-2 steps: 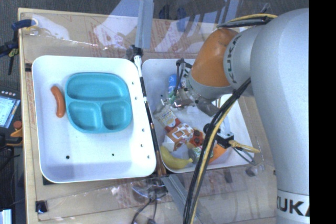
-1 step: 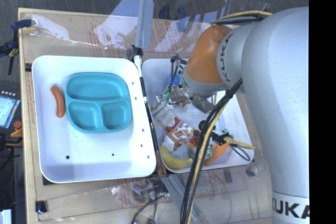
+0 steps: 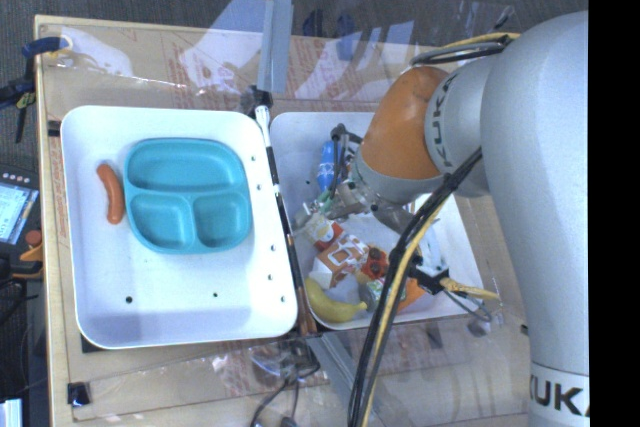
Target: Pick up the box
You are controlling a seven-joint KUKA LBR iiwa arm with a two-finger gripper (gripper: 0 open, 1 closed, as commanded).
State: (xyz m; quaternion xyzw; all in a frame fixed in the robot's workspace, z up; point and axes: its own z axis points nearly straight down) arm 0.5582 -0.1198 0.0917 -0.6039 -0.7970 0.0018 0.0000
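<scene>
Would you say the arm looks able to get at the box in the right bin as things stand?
Probably yes. The box lies on top of the clutter in the right bin, uncovered, with the banana beside it. The arm already hangs over that bin, just above the box, though its wrist hides the approach.

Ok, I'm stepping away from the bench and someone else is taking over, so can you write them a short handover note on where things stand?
Gripper: down in the right bin, hidden under the arm's orange band; open or shut can't be told.
Box: the small orange-and-white box lies in the right bin among clutter, beside a banana at the near edge.
Left bin: a teal divided tray and a sausage beside it.
Done: arm is over the clutter.
Left: the box isn't seen lifted; grasp and raise it.
</scene>
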